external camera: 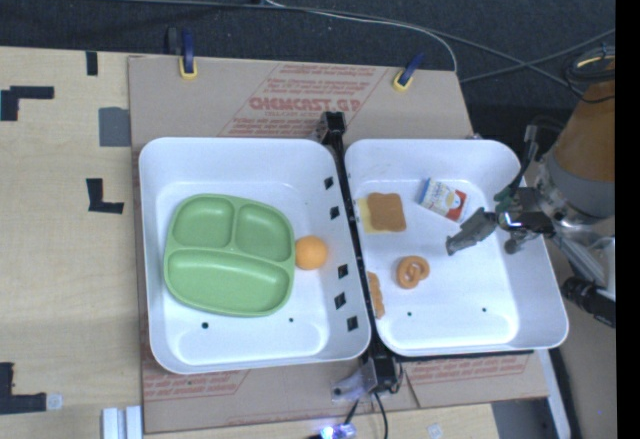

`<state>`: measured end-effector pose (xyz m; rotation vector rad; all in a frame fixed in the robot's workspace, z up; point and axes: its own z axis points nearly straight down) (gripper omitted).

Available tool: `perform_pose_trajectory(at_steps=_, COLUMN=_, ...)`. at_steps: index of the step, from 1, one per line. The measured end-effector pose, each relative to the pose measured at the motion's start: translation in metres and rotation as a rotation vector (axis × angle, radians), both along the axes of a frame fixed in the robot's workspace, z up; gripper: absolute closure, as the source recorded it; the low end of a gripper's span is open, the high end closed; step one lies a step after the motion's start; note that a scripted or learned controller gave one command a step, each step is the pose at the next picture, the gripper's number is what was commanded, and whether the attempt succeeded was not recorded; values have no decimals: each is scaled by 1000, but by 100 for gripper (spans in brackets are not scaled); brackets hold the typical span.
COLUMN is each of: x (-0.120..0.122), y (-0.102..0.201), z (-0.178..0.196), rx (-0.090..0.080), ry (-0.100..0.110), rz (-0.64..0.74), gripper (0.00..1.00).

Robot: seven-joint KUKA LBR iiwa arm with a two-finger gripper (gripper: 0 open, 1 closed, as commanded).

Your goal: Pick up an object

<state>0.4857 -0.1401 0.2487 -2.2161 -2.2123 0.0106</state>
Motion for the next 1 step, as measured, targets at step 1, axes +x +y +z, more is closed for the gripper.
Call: perform_pose_trajectory(at_steps=1, x=2, y=0, z=5, rx=-2, ry=-10, rz=3, gripper=0)
